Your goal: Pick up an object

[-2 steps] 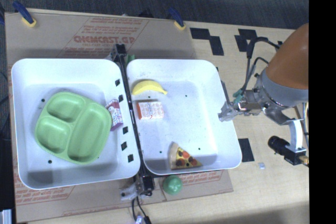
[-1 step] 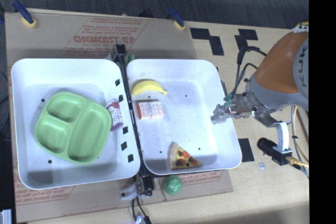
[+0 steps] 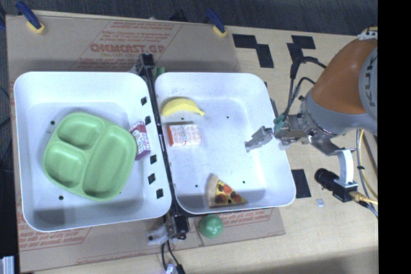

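The right bin (image 3: pixel 257 90) holds a yellow banana (image 3: pixel 181 107) at its upper left, a small orange-and-white packet (image 3: pixel 183 135) just below it, and a pizza slice (image 3: pixel 223 193) against the near wall. My gripper (image 3: pixel 259 138) hangs over the right side of this bin, to the right of the packet and above the pizza slice, with nothing visible between its fingers. The grey arm with its orange band (image 3: pixel 347 83) reaches in from the right.
The left bin (image 3: pixel 32 93) holds a green divided plate (image 3: pixel 88 154) and a small dark red packet (image 3: pixel 140 138) by the dividing wall. A green ball (image 3: pixel 210 226) lies on the cardboard just outside the right bin's near edge. Blue clamps (image 3: pixel 30 17) hold the cardboard.
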Available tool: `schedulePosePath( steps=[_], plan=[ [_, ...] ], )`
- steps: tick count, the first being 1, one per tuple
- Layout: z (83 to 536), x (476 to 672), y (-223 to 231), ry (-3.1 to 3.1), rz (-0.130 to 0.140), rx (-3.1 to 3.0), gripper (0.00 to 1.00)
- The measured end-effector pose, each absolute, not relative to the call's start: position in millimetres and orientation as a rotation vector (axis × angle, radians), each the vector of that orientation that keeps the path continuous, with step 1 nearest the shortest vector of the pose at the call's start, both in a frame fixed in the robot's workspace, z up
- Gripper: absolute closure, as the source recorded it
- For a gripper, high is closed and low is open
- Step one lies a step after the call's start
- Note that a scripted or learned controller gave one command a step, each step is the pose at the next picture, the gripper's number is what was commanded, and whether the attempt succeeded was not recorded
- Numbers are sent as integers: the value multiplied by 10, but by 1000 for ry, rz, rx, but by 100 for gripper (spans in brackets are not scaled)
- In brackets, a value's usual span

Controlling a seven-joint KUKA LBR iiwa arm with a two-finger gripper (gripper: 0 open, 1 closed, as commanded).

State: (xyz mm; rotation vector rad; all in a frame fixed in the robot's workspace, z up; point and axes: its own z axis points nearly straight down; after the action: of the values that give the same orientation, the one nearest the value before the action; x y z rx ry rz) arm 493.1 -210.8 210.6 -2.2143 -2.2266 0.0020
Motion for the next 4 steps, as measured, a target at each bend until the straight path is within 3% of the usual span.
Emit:
schedulePosePath(
  steps=[1,2,3,4],
  plan=[
    [917,4806,-2107,-2226,1,-2213,0],
    [919,5331,-2105,-2226,0,-2214,0],
    [914,4763,-1914,-2226,3,-2210,0],
    [2634,5612,-2115,-2233,-3,-2219,0]
  ],
)
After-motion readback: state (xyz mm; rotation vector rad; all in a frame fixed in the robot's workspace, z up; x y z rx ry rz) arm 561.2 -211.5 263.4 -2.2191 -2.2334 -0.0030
